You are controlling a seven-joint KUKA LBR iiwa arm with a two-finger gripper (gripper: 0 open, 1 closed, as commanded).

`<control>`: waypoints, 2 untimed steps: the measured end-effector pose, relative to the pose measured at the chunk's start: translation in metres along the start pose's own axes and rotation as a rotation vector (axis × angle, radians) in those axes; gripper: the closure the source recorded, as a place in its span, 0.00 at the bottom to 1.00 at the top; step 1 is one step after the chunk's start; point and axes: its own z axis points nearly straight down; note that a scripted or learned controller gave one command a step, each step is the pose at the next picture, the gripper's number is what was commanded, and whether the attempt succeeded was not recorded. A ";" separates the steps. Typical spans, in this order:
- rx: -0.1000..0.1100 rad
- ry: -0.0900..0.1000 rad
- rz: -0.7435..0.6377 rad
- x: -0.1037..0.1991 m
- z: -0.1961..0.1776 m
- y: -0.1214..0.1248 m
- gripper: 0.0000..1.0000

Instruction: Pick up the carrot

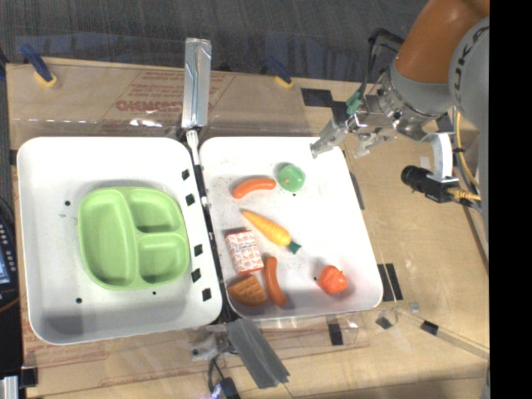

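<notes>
From my feed the gripper (342, 138) hangs at the right bin's (359, 223) far-right corner, can't tell open/closed; carrot (269, 229) sits down-left of it, long axis running upper-left to lower-right.

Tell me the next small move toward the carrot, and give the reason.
Probably bring the gripper down and leftward in the picture, to hover over the carrot. The gripper sits at the right bin's upper right corner, well apart from the carrot, which lies slantwise mid-bin between the sausage and the red pepper.
</notes>
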 end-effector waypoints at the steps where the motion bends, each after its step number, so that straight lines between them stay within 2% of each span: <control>1: 0.004 0.001 0.004 0.041 0.114 -0.034 0.00; 2: -0.002 0.000 0.008 0.042 0.198 -0.053 0.00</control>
